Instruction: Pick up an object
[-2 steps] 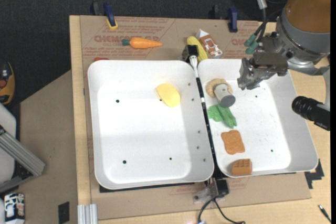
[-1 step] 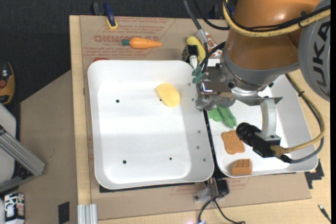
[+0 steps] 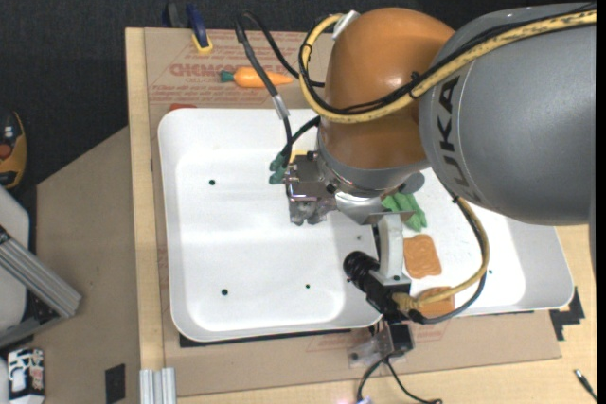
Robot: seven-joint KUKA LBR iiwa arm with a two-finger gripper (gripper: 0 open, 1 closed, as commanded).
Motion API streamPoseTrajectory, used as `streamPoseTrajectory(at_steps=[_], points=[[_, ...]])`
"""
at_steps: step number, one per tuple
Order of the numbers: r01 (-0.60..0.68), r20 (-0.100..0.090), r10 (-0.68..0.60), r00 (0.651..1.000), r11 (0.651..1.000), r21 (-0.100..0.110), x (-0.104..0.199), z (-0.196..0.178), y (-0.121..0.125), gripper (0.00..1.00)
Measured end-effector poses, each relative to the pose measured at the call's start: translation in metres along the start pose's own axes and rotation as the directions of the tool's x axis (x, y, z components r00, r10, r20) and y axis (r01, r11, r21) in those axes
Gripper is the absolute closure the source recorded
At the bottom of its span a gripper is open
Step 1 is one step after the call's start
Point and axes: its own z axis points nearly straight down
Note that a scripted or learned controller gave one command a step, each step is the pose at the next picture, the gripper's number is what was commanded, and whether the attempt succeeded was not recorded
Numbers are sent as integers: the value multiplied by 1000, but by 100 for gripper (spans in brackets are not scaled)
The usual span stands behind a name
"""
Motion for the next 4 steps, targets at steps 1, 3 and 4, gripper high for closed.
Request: streamPoseTrajectory(at_steps=[1, 3, 4], points=[[3, -8, -3, 1000, 1000, -21, 70, -105, 2, 100], [2, 0, -2, 1000, 1000, 2, 51, 60, 0, 100], [-9, -1, 9, 1000, 1000, -12, 34, 181, 4, 100]])
